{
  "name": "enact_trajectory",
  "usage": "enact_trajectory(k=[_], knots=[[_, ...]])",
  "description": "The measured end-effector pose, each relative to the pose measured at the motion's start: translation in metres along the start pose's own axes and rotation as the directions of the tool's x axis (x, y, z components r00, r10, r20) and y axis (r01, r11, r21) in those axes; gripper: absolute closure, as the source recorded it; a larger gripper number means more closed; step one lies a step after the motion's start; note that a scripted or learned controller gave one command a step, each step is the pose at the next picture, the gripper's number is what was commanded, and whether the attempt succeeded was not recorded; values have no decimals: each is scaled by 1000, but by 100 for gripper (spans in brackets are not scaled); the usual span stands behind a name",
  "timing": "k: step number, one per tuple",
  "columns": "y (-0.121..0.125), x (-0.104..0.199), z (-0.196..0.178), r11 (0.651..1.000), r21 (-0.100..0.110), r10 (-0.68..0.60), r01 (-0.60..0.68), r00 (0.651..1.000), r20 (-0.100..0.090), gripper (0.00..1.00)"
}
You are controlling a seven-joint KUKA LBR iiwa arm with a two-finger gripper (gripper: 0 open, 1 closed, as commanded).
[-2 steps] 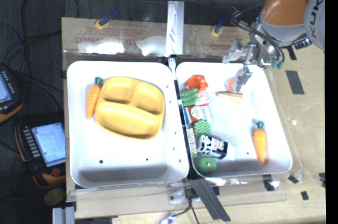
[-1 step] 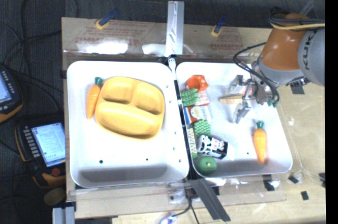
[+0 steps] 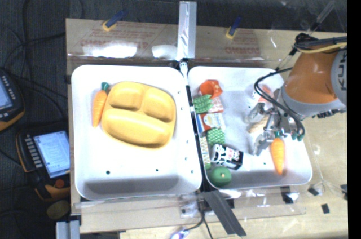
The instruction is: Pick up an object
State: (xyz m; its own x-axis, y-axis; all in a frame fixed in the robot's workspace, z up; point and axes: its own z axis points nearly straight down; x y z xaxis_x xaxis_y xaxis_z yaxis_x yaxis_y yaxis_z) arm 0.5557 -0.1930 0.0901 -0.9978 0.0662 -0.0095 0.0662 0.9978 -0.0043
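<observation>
the end effector (image 3: 264, 128) hangs low in the right bin (image 3: 293, 178), at the end of the grey arm with its orange band (image 3: 313, 75), reaching in from the right. its metal fingers are a tangle of shiny parts and cables from this angle, and i cannot tell how far apart they stand or whether anything sits between them.

just beside it, on the bin's white floor, lies a small carrot (image 3: 277, 155). its long axis runs nearly up and down in the view, green stub toward the end effector at the top, narrow orange tip pointing toward the bin's near wall. it looks smooth and matte, like moulded plastic; whether the fingers touch its top end i cannot say.

along the right bin's left side is a column of toy food: a red-orange rounded piece (image 3: 210, 87), a green ridged piece (image 3: 202, 102), a flat printed packet (image 3: 212, 119), another green knobbly piece (image 3: 216, 137), a black-and-white patterned carton (image 3: 227, 156) lying tilted, and a round green item (image 3: 219, 176) at the near corner.

in the left bin (image 3: 84, 176) rests a glossy yellow divided tray (image 3: 138, 114), rounded at its corners, lying at a slant. a second carrot (image 3: 98, 106) lies against its left edge, green top pointing away, tip toward the camera.

the bins sit side by side on a brown worktop (image 3: 135, 35).
</observation>
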Motion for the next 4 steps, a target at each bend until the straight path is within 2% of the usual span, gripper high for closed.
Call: enact_trajectory(k=[1,2,3,4], knots=[[-31,40,-1,987,-4,159,-159,987,7,0],[-12,65,-2,968,0,250,-250,968,10,0],[-4,-11,0,1000,1,15,-15,1000,4,0],[-30,16,0,1000,-1,8,-8,1000,4,0]])
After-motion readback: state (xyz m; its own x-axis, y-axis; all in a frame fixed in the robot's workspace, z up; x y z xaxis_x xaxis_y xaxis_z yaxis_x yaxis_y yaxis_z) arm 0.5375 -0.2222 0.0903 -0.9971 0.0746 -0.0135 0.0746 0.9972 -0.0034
